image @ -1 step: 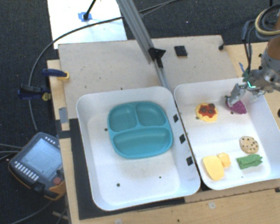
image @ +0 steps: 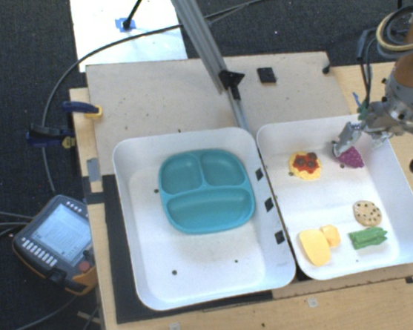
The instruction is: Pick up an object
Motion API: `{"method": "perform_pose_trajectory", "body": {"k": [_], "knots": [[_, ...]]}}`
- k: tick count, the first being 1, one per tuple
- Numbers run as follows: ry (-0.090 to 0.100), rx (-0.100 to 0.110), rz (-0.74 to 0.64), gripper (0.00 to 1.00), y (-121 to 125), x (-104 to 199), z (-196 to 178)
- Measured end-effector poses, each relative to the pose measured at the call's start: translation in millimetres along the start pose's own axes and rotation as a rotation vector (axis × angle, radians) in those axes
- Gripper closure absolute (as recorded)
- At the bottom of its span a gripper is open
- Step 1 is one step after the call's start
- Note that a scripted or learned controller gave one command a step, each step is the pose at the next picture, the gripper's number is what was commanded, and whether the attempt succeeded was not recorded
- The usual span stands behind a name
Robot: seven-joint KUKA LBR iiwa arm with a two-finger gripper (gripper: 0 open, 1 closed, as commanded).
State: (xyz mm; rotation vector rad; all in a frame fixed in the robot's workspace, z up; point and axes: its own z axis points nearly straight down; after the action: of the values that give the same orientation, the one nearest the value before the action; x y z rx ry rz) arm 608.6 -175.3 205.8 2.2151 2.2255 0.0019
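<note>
A small purple toy, a bunch of grapes (image: 350, 158) by its lumpy shape, lies near the far edge of the right bin (image: 401, 196), towards its far right corner. The gripper (image: 345, 140) is down just beside it, at its far left side, so close that they seem to touch; whether the fingers are apart or together cannot be told, and nothing is seen clamped between them.

The same bin holds more toy food. A round little pizza (image: 305, 165), yellow with red topping, sits near the far edge, left of the grapes. Near the front edge lie a speckled round cookie (image: 366, 212), a green ridged leafy piece (image: 368, 237), a smooth yellow oval slab (image: 314, 247) and a smaller yellow lump (image: 331, 235) touching it.

The left bin (image: 149, 272) carries a teal plate (image: 206, 190) with rounded corners, split into three compartments: two small ones at the far side and a long one at the near side. Both bins are shallow, white and glossy, with rounded rims, and they meet side by side along the middle of the worktop (image: 153, 96), a pale board.
</note>
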Motion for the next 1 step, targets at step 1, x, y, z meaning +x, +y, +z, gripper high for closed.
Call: {"method": "perform_pose_trajectory", "body": {"k": [1], "knots": [[0.000, 0.005, 0.003, 0.00, -1.4, -4.9, 61.4]]}}
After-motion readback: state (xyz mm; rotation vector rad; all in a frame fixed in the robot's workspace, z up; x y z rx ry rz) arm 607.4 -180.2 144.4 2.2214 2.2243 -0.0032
